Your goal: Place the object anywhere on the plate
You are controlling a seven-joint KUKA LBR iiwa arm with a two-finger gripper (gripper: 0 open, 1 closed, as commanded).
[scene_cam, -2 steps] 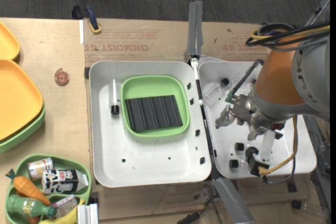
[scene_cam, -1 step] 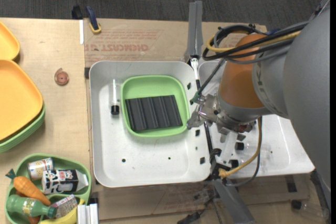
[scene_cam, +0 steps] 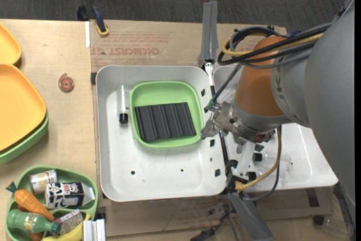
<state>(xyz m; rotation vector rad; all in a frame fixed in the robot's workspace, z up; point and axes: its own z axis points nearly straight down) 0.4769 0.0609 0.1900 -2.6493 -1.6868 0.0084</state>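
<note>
The arm (scene_cam: 333, 65) was bulky and grey, with an orange band (scene_cam: 256, 87) above its wrist; black and yellow cables (scene_cam: 265, 48) looped beside it.

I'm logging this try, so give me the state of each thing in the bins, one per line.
green plate: flat in the left bin, bearing the dark ridged block.
dark ridged block: lying flat on the plate.
white tube with a black end: lying on the bin floor, left of the plate.
gripper: above the right bin, nothing visibly held.

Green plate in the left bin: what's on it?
A dark grey ribbed slab lies flat on the green plate, covering most of its floor. Whatever sits under the slab is hidden.
</note>
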